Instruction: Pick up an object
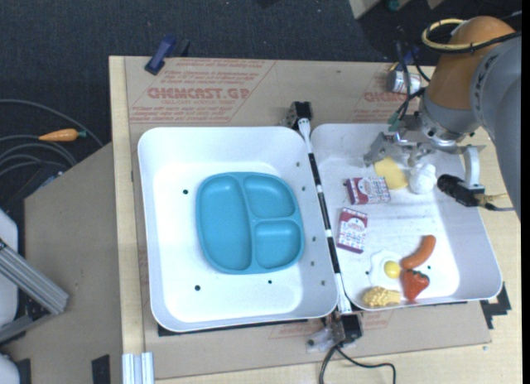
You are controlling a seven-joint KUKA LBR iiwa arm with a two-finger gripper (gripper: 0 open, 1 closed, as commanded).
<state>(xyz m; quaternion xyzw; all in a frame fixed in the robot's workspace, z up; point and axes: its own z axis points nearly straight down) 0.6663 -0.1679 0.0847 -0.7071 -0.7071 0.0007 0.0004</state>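
My gripper (392, 156) hangs over the far part of the right bin (472, 242), its fingers open and spread just above a yellow block (392, 175). Nothing is held between them. A white lump (423, 180) lies right of the yellow block. Two red-and-white packets (367, 190) (352, 231) lie near the bin's left wall. At the bin's near end are a sausage (418, 251), a fried egg (385, 269), a red strawberry-like piece (416, 285) and a yellow corn-like piece (381, 296).
The left bin (166, 167) holds a blue divided plate (249, 221). A black part (457, 189) sticks out beside the arm over the right bin. The grey arm with its orange band (464, 68) comes in from the upper right.
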